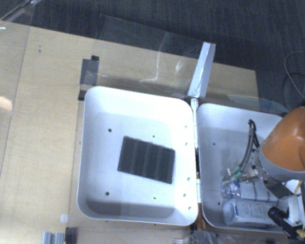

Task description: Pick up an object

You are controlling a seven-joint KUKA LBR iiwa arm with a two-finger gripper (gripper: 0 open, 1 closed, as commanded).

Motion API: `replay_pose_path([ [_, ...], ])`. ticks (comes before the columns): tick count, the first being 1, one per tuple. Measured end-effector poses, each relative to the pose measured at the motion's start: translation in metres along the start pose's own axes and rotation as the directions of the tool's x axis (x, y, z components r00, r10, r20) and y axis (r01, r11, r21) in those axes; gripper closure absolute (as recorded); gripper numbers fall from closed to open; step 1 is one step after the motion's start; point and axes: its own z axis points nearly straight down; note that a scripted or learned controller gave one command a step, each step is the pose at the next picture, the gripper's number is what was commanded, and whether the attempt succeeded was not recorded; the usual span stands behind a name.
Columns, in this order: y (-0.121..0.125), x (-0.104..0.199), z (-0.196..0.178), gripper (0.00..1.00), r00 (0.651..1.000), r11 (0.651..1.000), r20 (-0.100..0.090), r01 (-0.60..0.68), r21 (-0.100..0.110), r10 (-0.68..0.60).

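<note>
Bottles are what I make out beneath me: a clear plastic bottle point(249, 212) lying on its side on the floor of the right bin point(215, 155), toward five o'clock of that bin, close to its near wall. My gripper point(238, 178) hangs just above and a little toward ten o'clock of the bottle, under my orange wrist band point(289, 144), with a dark cable point(250, 139) looping up from it. Whether my fingers are spread or pressed together I cannot tell; the metal and glare around them blur into one patch, and I see nothing clearly pinched between them.

The left bin point(142, 111) holds a flat dark ribbed mat point(147, 159) near its middle, well apart from me at nine o'clock.

By my judgement the bottle will be light and thin-walled, so it gives under pressure, and its smooth round skin is slippery and apt to roll toward the wall. I would take it across the middle of its body, fingers straddling the long axis, squeezing just enough to dent it slightly. The mat looks stiff and lies flush on the floor, offering only its edges, a harder hold from above
</note>
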Motion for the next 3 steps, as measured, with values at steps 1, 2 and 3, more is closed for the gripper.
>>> replay_pose_path([
  [1, -0.001, 0.0, 0.001, 0.0, 1.0, 1.0, -0.001, 0.0, 0.002, 0.0],
  [2, 0.016, 0.003, 0.014, 0.0, 1.0, 1.0, -0.005, 0.01, 0.016, -0.01],
  [3, 0.02, 0.002, 0.001, 1.0, 1.0, 1.0, -0.002, 0.012, 0.006, -0.012],
])
